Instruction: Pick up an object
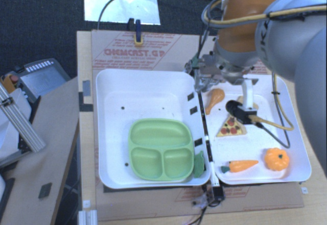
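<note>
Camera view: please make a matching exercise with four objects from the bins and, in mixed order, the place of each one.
Objects:
1. green divided plate
2. pumpkin
3. drumstick
4. pizza slice

Places:
A. right bin, near right corner
B. right bin, far end beside the divider
C. left bin
D. right bin, middle

Pairs: 1-C, 2-A, 3-B, 4-D

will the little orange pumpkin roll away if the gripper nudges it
Probably somewhat: the pumpkin looks round and smooth, so a nudge could roll it. It looks like a hard, light toy, likely stiff. It sits near the right bin wall, which should stop it.
</note>
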{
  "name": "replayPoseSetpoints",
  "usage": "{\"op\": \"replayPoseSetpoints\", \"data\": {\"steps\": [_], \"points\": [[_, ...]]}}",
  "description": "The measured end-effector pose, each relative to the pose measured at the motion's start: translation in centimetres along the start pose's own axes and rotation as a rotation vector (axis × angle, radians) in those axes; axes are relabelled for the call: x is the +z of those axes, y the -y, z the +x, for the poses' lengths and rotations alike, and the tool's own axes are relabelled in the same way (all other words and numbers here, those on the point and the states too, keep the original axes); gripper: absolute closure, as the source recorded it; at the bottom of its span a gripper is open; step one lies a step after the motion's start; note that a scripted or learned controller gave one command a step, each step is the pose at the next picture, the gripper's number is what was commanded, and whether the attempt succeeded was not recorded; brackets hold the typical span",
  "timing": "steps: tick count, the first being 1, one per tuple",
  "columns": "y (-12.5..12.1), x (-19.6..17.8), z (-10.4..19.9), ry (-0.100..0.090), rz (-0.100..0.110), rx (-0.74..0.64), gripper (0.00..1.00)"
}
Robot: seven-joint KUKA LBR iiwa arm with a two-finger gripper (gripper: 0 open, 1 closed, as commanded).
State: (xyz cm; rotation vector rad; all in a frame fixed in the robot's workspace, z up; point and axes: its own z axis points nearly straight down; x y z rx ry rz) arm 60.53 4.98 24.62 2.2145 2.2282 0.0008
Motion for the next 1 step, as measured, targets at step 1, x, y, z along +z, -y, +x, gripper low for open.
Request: {"op": "replayPoseSetpoints", "data": {"steps": [1], "points": [[0.88,1.66,5.79,-0.001,0.0,-0.001,1.0]]}}
